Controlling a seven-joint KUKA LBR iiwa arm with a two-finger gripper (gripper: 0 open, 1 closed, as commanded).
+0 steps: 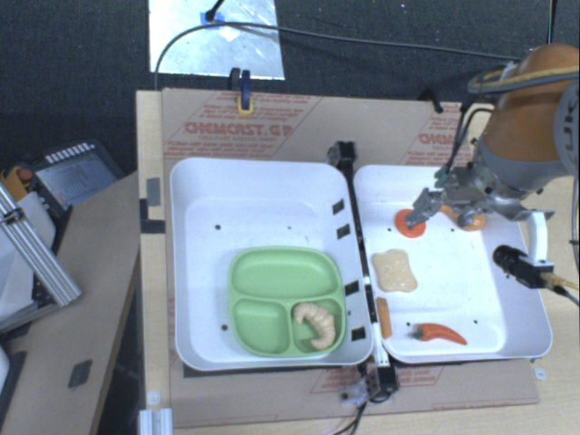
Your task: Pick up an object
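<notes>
Bench, cardboard-topped, two shallow white bins. Left bin (pixel 195 270): green three-compartment plastic tray (pixel 263 288), pale curled shrimp-like piece (pixel 314 323) in its near-right compartment. Right bin (pixel 517 311): flat orange-red disc (pixel 410 225) at far left, beige slab (pixel 395 270), small orange stick (pixel 383 318), red chilli pepper (pixel 441 333) near. Gripper (pixel 424 212) poised just over the disc's far-right edge; finger spread cannot be told.

Arm (pixel 535 107) cut off by right frame edge, upper right. Gripper (pixel 426 211) sits over the red-orange round item (pixel 410 224) and hides its upper part; whether they touch is unclear. A second orange item (pixel 471 220) is mostly hidden under the wrist. Gear at left edge (pixel 36 234) cropped, type unreadable. Clutter at bottom centre of the worktop (pixel 372 390) too small to tell.
</notes>
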